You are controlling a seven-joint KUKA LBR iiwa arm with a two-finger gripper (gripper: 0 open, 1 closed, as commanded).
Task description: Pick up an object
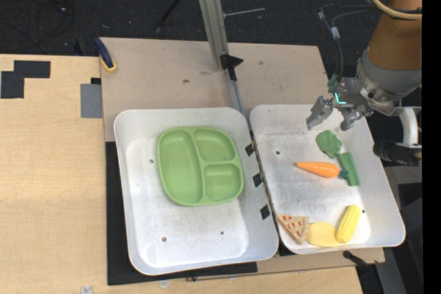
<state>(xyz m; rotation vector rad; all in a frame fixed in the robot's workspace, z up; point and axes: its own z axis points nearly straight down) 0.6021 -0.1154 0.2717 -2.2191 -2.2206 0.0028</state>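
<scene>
Right bin [386, 217] holds carrot [319, 169], corn [349, 223], perhaps broccoli [329, 142].

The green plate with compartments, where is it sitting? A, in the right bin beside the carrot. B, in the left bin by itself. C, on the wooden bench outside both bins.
B: the green plate lies in the left bin, while the carrot lies in the right bin.

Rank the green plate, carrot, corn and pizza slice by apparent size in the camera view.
1. green plate, by far the largest
2. carrot and corn, too alike to separate
3. pizza slice, the smallest
</scene>
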